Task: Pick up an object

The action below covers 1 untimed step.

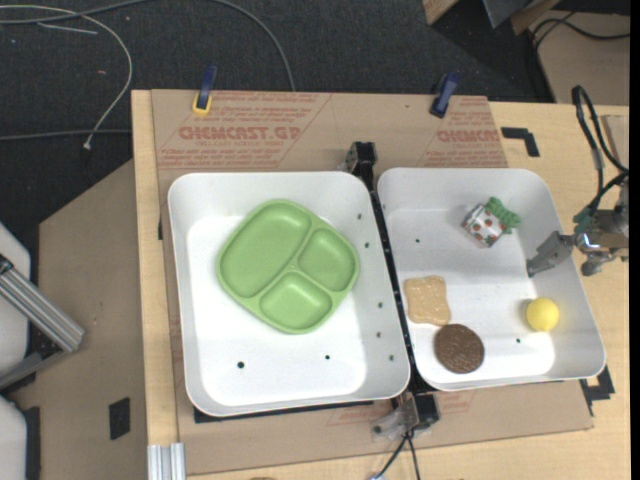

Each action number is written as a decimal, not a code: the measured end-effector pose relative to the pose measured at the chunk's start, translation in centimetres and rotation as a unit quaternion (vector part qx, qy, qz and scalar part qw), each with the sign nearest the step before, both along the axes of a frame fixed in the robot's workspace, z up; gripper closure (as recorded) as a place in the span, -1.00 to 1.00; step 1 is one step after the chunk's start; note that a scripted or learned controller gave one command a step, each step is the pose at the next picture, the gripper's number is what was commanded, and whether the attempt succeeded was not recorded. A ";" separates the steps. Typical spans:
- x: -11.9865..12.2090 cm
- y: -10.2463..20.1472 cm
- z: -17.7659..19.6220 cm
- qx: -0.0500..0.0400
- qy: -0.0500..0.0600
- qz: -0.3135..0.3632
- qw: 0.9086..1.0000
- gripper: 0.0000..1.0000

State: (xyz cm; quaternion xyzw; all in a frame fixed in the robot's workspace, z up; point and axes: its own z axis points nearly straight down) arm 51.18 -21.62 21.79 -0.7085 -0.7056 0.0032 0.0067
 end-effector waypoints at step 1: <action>0.3 0.1 0.7 -0.002 -0.006 0.002 1.000 -1.00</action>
